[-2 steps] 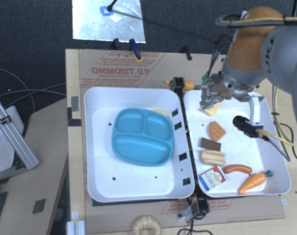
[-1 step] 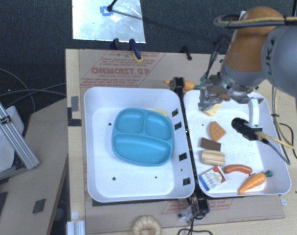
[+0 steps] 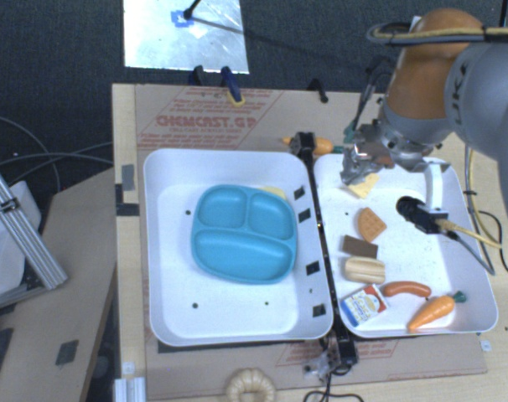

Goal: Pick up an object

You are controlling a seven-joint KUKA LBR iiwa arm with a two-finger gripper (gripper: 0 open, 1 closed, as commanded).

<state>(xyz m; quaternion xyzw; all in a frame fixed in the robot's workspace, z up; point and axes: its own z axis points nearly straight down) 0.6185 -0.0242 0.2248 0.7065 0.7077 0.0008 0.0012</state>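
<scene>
My gripper (image 3: 353,172) hangs over the back left corner of the right bin (image 3: 455,266). Its tip is just above a pale yellow wedge (image 3: 364,188), touching or nearly touching it. In front of the wedge lie an orange waffle piece (image 3: 371,223), a brown block (image 3: 360,246) and a tan bread roll (image 3: 365,270). Along the bin's front edge are a blue and white carton (image 3: 362,305), a red sausage (image 3: 406,289) and a carrot (image 3: 432,310).
The left bin (image 3: 174,249) holds a blue divided plate (image 3: 241,233) with a small yellow thing (image 3: 275,193) at its back edge. An orange item (image 3: 322,146) sits behind the bins near the divider. A pale ring (image 3: 252,385) lies in front of the bins.
</scene>
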